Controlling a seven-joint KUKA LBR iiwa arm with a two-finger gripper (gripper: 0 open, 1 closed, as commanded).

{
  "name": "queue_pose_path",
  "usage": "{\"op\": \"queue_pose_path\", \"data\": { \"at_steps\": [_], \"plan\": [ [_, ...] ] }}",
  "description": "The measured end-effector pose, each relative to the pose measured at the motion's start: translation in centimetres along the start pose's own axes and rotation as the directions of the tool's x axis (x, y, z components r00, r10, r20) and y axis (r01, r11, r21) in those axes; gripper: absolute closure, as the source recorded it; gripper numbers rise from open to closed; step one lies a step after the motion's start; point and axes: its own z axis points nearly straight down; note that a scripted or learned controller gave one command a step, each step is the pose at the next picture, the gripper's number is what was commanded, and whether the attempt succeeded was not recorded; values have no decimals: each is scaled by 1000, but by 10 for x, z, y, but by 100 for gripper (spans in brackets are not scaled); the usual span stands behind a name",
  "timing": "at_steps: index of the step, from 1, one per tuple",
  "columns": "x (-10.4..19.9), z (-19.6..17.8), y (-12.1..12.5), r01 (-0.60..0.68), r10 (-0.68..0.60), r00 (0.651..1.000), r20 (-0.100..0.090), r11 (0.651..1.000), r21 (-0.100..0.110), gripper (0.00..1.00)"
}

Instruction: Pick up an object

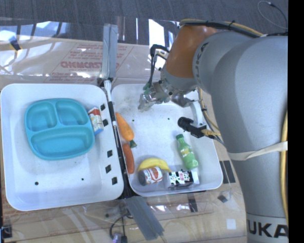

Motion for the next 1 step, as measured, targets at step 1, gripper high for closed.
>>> {"op": "queue_pose_path", "data": {
  "at_steps": [1],
  "plan": [
    [0, 0, 0, 0, 0, 1000, 0, 1000, 0, 0]
  ]
}}
